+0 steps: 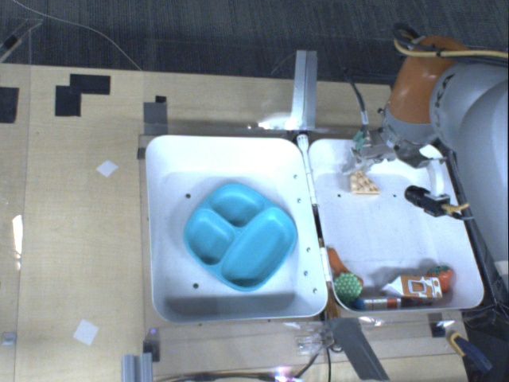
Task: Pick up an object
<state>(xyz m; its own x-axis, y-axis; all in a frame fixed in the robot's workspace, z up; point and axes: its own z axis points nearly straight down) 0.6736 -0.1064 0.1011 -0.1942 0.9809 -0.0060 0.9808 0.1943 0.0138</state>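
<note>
Grey arm with orange band: cut off by right frame edge. Two-finger gripper in upper right: fingers too small and blurred to read. Jumbled small items along right white bin's lower rim: overlapping, identities unclear.

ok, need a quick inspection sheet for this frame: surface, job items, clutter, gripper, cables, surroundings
Surface: wooden bench with two white bins side by side, left bin, right bin.
Job's things: tan waffle-like piece at the top of the right bin; green ball, orange item and a flat packet along its near edge.
Clutter: blue divided tray in the left bin.
Grippers: gripper low over the right bin's far end, just above the waffle-like piece; nothing seen between the fingers.
Cables: yellow cable on the wrist; thin wire on the floor behind.
Surroundings: dark carpet; black tape marks on the bench.
</note>
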